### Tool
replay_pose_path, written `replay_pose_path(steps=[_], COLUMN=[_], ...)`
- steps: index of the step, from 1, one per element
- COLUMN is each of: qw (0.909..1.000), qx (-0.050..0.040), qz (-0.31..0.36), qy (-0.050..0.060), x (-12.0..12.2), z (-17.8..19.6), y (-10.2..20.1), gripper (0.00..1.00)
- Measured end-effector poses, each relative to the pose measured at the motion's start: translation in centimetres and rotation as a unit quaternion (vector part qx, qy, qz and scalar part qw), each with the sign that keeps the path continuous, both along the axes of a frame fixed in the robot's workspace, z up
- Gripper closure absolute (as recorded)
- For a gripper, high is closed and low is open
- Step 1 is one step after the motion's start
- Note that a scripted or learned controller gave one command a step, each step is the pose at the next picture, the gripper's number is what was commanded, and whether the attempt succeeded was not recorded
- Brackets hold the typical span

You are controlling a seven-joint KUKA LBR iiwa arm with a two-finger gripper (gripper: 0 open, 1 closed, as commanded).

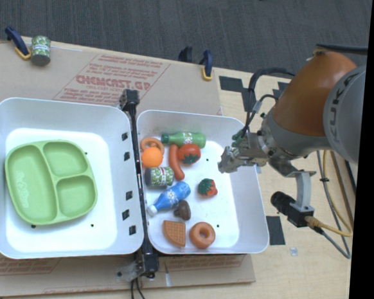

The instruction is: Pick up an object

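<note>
Gripper at centre-right of frame, over right bin's upper right part; jaw state cannot tell, nothing seen held. Arm enters from right edge, orange band at upper right, wrist angled down-left. Just left of gripper: tomato, green bottle. Below: strawberry. Lower centre: blue bottle, doughnut, waffle. Left bin holds green divided plate.
</note>
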State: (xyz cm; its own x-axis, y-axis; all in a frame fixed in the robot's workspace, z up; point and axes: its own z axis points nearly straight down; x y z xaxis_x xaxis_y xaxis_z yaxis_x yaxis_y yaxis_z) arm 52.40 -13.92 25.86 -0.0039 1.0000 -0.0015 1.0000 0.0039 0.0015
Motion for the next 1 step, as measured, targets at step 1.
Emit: replay_pose_path(steps=[1], qw=[1.0], qx=[0.0007], qz=[0.001], qy=[0.004], x=[4.42], z=[-8.8], y=[-4.53], gripper=[1.0])
